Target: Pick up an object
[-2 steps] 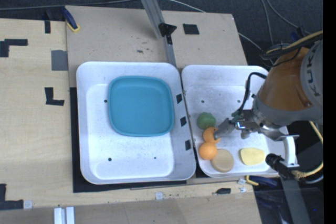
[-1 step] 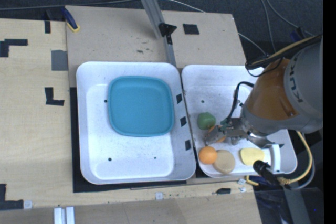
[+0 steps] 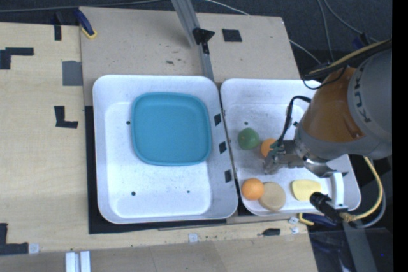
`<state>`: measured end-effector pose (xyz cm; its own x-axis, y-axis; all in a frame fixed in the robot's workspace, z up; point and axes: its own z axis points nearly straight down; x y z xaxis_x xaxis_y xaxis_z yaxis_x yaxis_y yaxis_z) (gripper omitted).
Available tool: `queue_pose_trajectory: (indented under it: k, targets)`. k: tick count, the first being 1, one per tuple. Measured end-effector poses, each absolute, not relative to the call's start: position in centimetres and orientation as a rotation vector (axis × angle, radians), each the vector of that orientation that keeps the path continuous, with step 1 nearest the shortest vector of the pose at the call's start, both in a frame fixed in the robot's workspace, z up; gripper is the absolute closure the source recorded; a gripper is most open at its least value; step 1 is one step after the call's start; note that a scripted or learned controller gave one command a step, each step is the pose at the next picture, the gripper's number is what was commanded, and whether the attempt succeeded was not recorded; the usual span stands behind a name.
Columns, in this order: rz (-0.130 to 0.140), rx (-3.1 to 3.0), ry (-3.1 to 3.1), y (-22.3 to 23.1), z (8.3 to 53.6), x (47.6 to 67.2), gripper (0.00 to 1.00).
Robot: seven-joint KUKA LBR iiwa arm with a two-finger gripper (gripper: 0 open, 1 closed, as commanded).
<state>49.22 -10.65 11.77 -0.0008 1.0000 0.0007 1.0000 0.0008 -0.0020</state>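
The right bin (image 3: 255, 95) holds a green ball (image 3: 248, 137), an orange ball (image 3: 253, 188), a tan round object (image 3: 273, 196) and a yellow object (image 3: 305, 188). Another orange object (image 3: 268, 148) lies partly hidden beside the gripper. My gripper (image 3: 276, 158) reaches down into the right bin from the right, right next to that partly hidden orange object and just right of the green ball. The grey arm with its orange band (image 3: 335, 114) covers the bin's right part.
The left bin (image 3: 108, 137) bears a blue square plate (image 3: 171, 128). A grey metal post (image 3: 185, 3) slants over the bench behind the bins. Cables run across the dark floor at the top right.
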Motion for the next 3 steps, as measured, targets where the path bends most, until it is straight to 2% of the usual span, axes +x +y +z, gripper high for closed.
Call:
queue_pose_trajectory:
  k: [1, 2, 3]
  targets:
    - [-0.002, -2.223, -2.223, -10.9, 16.3, 48.5, 1.00]
    - [-0.004, -2.223, -2.224, -11.1, 22.5, 48.5, 1.00]
    - [-0.003, -2.222, -2.223, -11.1, 26.3, 48.6, 1.00]
